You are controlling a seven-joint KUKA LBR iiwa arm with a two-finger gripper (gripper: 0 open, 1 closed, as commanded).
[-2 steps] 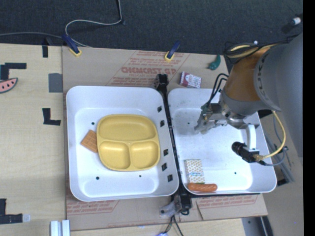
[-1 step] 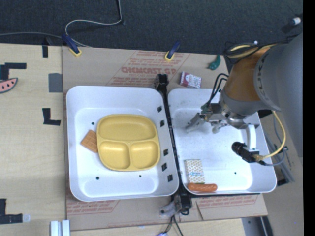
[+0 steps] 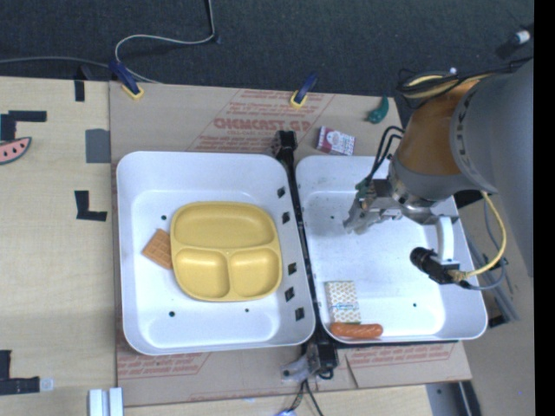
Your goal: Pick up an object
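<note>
Two white bins sit side by side on the bench [image 3: 52,258]. The left bin [image 3: 139,180] holds one yellow divided tray [image 3: 227,250] with one tan cracker [image 3: 158,249] tucked beside it. The right bin [image 3: 451,319] holds one patterned packet [image 3: 343,301] and one hot dog [image 3: 356,329] near its front edge. The gripper [image 3: 357,219] hovers over the right bin's bare floor, fingers spread with nothing between them.

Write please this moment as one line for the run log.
gripper: above right bin, nothing seen held | near corner: packet, sausage | left bin: yellow tray
</note>
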